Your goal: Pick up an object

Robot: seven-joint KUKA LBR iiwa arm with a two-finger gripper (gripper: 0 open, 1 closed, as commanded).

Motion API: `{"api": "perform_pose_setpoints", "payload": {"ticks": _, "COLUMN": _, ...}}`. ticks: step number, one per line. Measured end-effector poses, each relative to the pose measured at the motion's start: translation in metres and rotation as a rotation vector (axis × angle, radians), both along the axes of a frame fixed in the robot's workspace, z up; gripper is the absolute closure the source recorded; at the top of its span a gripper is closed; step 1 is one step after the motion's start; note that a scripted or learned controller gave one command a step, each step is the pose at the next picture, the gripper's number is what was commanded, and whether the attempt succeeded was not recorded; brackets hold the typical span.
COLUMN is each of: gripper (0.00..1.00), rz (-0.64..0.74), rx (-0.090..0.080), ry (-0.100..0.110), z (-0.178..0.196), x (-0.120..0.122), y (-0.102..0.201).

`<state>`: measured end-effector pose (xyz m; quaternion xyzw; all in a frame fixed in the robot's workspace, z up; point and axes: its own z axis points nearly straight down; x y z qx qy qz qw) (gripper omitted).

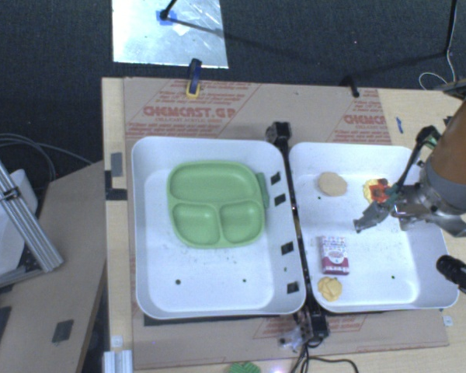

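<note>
The arm's wrist, cut off at the right edge, partly hides a yellow-and-red toy (pixel 376 189). Whether the jaws of the gripper (pixel 366 222) are open I cannot tell. In the right bin (pixel 427 286) lie a tan cookie (pixel 332 184), a red-and-white packet (pixel 335 254) and a yellow piece (pixel 330 288); a green divided plate (pixel 217 204) fills the left bin (pixel 151 286).

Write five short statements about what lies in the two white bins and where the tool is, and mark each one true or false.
1. The green divided tray lies in the left bin. True.
2. The red and white packet lies in the left bin. False: it lies in the right bin.
3. The tool is over the right bin. True.
4. The round tan piece sits on the green divided tray. False: it lies on the right bin's floor, near its far side.
5. A small yellow piece lies near the front edge of the right bin, just below the packet. True.
</note>
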<state>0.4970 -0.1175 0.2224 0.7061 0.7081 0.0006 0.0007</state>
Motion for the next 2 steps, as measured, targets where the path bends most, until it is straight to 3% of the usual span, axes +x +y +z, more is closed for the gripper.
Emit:
{"api": "perform_pose_setpoints", "payload": {"ticks": 1, "gripper": 0.0, "rz": 0.0, "rx": 0.002, "ry": 0.006, "z": -0.143, "x": -0.011, "y": 0.036}}
{"api": "perform_pose_setpoints", "payload": {"ticks": 2, "gripper": 1.0, "rz": -0.003, "rx": 0.001, "ry": -0.001, "z": -0.126, "x": -0.009, "y": 0.033}}
